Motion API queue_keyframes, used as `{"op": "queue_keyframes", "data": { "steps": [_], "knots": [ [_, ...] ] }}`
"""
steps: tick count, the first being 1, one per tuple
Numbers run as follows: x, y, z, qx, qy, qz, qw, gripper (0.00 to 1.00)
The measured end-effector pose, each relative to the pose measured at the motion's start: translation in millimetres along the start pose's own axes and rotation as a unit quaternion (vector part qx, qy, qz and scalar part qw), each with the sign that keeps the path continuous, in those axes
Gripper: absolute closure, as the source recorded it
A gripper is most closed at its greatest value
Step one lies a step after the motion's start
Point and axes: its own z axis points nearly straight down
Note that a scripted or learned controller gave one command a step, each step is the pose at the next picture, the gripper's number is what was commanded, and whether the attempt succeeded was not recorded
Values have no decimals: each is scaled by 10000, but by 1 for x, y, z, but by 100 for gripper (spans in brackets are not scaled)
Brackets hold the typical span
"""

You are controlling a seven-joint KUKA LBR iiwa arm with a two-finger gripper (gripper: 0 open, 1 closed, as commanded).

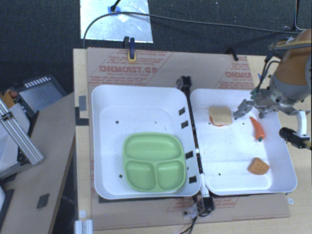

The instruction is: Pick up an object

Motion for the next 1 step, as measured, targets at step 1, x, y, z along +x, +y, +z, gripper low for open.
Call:
{"op": "queue_keyframes", "data": {
  "steps": [1],
  "knots": [
    [2, 1, 62, 3, 1, 12, 10000, 0]
  ]
}}
